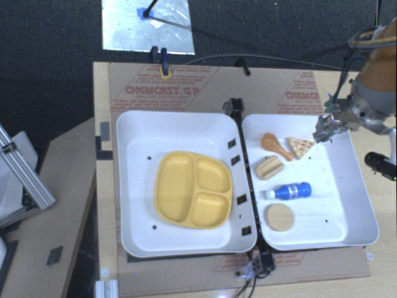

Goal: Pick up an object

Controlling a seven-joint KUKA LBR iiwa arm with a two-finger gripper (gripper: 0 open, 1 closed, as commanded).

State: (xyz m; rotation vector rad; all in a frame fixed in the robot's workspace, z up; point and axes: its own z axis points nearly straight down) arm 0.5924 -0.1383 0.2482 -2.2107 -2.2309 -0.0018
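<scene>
- Target candidate: pizza-slice toy [301, 147], lying flat in right bin [356, 185], just left of and below gripper [325, 129].
- Gripper state cannot be told; nothing is seen held.
- Descent should be centred over the slice, across its narrow width.
- Drumstick toy [275, 145], just beyond the slice, should be avoided.

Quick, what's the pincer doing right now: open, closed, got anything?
Pincer: cannot be told. It hangs over the right bin's far edge, beside the toast slice, with nothing seen in its grip.
</scene>
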